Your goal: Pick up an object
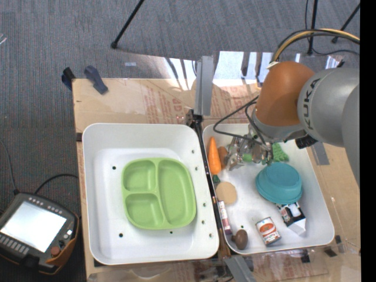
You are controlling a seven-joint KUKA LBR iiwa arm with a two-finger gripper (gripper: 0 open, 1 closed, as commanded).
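risk i see: end effector (pixel 245 151), grip state unclear to me, may nudge the carrot (pixel 214 155) against the bin wall (pixel 207 157) and miss.

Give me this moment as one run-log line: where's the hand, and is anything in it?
hand: low in right bin, upper end | near: carrot, teal bowl | grasp: none seen | left bin: green tray

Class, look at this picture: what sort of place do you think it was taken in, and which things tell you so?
Probably a robotics lab. A grey arm reaches over two white bins of toy food, a handheld control pendant lies on the carpet, and tripod legs stand behind.
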